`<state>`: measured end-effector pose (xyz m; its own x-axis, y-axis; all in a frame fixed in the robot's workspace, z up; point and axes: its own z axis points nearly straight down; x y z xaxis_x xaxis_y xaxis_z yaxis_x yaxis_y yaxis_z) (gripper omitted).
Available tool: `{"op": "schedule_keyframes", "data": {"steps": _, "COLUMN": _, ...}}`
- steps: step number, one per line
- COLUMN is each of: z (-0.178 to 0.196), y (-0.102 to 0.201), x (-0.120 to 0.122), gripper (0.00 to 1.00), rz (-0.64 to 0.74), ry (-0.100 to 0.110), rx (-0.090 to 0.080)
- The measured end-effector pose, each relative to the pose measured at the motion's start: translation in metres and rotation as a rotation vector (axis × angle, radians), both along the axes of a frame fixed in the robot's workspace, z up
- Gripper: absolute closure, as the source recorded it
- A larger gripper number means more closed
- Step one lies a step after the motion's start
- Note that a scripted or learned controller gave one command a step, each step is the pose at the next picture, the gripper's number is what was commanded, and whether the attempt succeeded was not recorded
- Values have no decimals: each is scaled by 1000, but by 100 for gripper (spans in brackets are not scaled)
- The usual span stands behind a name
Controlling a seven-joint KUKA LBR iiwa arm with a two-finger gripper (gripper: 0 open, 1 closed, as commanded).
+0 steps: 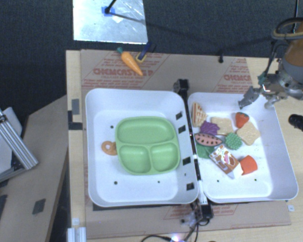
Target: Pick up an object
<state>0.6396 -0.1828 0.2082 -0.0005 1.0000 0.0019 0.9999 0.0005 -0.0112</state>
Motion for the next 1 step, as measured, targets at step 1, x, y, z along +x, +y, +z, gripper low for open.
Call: {"op": "schedule_keyframes", "data": {"steps": 1, "z": 9, "y": 1, "x": 3, "gripper": 0, "rz": 3, "ry": -13, "rx": -2}}
